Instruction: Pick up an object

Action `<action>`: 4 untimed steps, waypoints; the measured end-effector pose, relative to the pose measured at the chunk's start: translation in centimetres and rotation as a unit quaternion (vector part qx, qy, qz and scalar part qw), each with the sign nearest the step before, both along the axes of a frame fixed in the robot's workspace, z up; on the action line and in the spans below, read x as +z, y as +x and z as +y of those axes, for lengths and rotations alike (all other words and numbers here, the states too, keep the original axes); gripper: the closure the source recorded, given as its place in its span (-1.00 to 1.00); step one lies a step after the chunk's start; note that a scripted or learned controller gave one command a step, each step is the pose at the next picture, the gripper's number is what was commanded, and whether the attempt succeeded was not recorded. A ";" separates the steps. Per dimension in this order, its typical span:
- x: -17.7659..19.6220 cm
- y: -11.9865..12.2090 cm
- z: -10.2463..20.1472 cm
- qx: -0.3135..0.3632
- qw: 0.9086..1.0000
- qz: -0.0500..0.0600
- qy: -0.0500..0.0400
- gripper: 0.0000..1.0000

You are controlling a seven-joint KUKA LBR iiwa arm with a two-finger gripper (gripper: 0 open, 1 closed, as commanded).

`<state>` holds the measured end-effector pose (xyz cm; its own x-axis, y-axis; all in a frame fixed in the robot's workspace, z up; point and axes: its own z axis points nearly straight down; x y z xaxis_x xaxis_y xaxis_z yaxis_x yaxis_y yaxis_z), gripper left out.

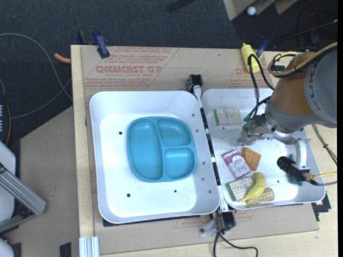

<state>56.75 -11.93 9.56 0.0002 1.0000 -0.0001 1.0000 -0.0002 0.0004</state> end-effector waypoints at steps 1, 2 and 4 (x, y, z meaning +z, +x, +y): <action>0.0 0.0 0.0 0.000 1.000 0.000 0.000 -1.00; -0.7 -5.0 0.6 0.000 1.000 0.000 0.000 -1.00; -0.1 -3.4 -4.7 0.000 1.000 -0.002 -0.001 1.00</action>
